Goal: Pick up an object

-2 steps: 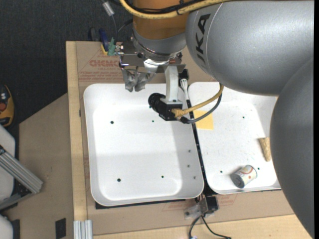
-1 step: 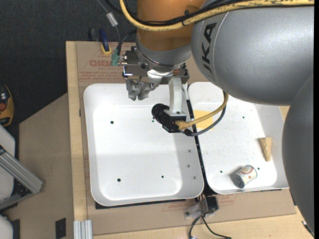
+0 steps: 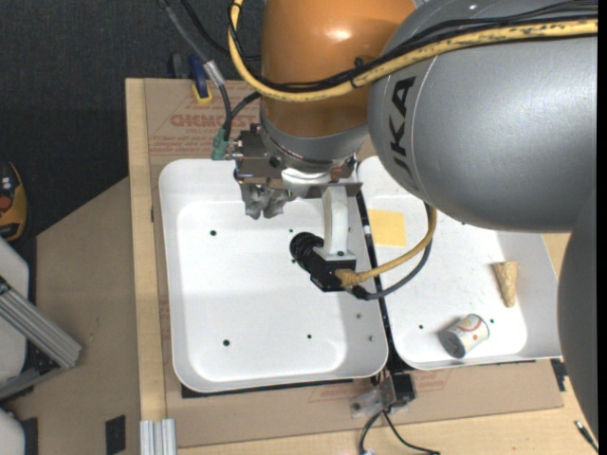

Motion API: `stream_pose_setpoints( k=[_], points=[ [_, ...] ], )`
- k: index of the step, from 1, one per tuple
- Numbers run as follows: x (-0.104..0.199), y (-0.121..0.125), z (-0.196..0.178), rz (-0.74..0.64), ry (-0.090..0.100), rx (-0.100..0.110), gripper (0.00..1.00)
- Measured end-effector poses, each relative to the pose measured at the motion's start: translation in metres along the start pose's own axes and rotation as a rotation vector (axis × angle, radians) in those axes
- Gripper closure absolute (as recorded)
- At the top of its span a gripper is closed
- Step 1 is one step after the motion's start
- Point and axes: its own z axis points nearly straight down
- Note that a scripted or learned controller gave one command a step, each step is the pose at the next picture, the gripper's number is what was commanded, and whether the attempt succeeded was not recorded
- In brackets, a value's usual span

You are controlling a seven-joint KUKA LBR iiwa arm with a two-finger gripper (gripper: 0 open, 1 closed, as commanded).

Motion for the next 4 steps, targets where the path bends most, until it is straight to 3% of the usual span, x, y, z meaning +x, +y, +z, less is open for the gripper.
stream_pose_setpoints(
  k=[2,3,4],
  points=[
    [0.0,-0.05,-0.013,-0.001,0.001,-0.002,1.0],
    [0.0,-0.049,-0.034,0.0,0.003,-0.008,1.0],
    [0.0,-0.049,-0.026,0.001,0.0,-0.003,1.0]
  ],
)
